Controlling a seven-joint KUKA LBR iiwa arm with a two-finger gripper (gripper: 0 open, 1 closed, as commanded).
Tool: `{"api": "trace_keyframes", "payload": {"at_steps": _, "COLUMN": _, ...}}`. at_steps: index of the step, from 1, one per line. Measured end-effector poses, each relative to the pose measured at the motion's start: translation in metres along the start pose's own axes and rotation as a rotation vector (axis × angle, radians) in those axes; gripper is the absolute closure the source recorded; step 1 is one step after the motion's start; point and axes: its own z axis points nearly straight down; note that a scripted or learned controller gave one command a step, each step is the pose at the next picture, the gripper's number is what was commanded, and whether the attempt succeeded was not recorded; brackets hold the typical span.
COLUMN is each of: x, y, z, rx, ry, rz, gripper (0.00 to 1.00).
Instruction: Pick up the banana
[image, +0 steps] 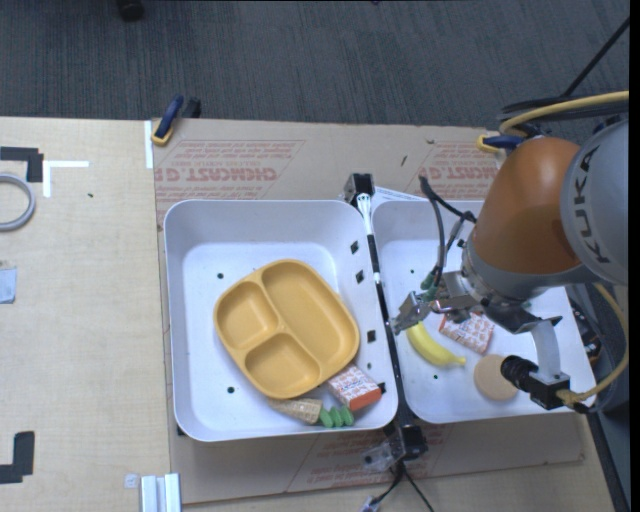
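Bench (80, 330) carries two white bins (190, 330) (side by side) on cardboard (240, 165).

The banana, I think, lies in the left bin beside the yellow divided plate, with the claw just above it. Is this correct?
Not quite: the camera view shows the banana in the right bin, not the left one. The yellow divided plate sits alone in the left bin, away from it. The claw is indeed just above the banana.

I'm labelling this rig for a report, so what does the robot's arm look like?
The arm is grey with a wide orange band and dark KUKA lettering on its casing. Yellow and black cables loop over it. Its hand is small, dark metal.
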Motion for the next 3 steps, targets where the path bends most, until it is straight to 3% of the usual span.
{"api": "trace_keyframes", "payload": {"at_steps": 1, "x": 0.006, "y": 0.001, "z": 0.000, "rx": 0.001, "ry": 0.000, "rz": -0.427, "gripper": 0.00}}
{"api": "trace_keyframes", "payload": {"at_steps": 2, "x": 0.006, "y": 0.002, "z": -0.009, "rx": -0.001, "ry": -0.001, "rz": -0.424, "gripper": 1.00}}
{"api": "trace_keyframes", "payload": {"at_steps": 3, "x": 0.053, "y": -0.010, "z": 0.000, "rx": 0.000, "ry": 0.000, "rz": -0.688, "gripper": 1.00}}
